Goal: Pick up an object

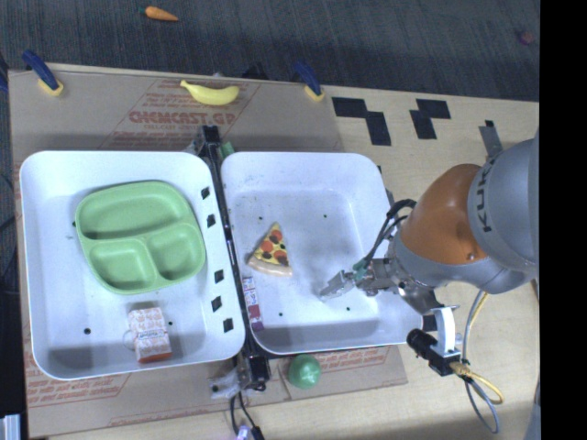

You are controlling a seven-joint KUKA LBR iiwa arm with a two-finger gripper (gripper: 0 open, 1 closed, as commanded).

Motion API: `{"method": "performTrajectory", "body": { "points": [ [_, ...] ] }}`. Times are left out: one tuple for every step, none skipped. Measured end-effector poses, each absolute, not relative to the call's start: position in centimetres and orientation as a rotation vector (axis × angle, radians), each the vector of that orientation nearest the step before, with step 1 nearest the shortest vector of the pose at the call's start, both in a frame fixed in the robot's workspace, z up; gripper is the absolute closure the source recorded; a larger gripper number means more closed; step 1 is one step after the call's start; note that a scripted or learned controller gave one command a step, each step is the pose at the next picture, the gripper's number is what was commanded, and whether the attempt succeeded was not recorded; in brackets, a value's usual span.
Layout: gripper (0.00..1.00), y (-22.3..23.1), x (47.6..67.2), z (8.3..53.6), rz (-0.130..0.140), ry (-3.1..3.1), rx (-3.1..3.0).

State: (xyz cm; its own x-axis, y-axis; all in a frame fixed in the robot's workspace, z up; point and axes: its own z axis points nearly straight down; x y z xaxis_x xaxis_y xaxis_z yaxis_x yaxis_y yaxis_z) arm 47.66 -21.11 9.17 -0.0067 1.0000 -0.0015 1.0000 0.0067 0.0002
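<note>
Reaching in from the right, the grey arm [500, 214] with its orange band hangs over the right bin [367, 168], its pincer [332, 287] low above the bin floor, right of centre and toward the near wall; the view does not settle whether it is released or clenched, and nothing can be seen caught in it. Just left of the pincer, apart from it, lies the pizza slice [272, 250], a small flat toy wedge with a yellow crust edge at its near side, a red-orange top and dark specks, its tip pointing far; it sits on the floor of the right bin, close to the left wall. Bare bin floor lies between pincer and slice, so nothing blocks the way there. The left bin [37, 246] carries a green tray [138, 236] with three wells, and near of it a small box [149, 333] printed in white and red. Black clips line the seam where the two bins meet. On the worktop [431, 154], a banana [210, 91] lies beyond the bins at the far edge, and a green ball [304, 370] sits just outside the near wall of the right bin. Blue clamps [43, 71] grip the far edge of the cardboard.
</note>
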Motion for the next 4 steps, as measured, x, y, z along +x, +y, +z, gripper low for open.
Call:
{"method": "performTrajectory", "body": {
  "points": [
    [0.00,-21.0,55.4,11.7,0.001,2.228,2.216],
    [0.00,-21.1,48.1,11.1,-0.004,2.230,2.217],
    [0.00,-19.7,55.0,14.0,0.001,2.228,2.216],
    [0.00,-21.0,61.2,9.1,0.000,2.230,2.217]
  ]
}}
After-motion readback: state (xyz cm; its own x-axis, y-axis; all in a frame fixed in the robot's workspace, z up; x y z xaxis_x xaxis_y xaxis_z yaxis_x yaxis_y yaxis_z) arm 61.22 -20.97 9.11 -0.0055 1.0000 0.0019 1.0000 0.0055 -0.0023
